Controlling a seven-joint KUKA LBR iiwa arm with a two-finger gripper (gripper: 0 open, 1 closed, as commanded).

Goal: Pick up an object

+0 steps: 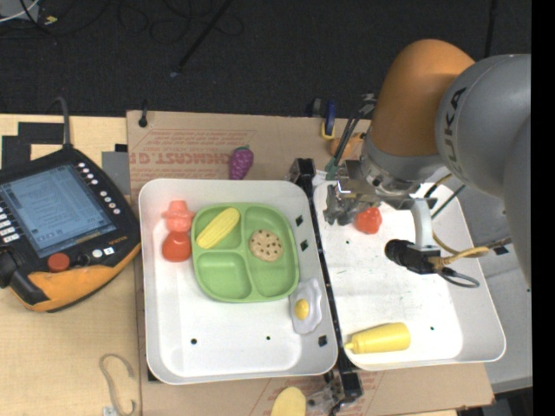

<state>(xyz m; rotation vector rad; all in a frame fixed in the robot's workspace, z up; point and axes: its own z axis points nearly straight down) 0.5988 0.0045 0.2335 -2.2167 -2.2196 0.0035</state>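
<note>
While the fingers' (340,204) state cannot be told, the yellow bottle (379,338) lies lengthwise, pointing left.

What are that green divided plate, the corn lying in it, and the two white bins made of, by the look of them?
The green divided plate looks like moulded plastic: one even colour, smooth, rounded compartment walls. The corn seems to be a plastic toy, uniformly yellow with a slight sheen. The left bin and the right bin look like thin, smooth white plastic with soft rounded rims, though painted metal can't be ruled out.

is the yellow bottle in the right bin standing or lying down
Lying down: the yellow bottle rests on its side along the right bin's front edge.
</note>
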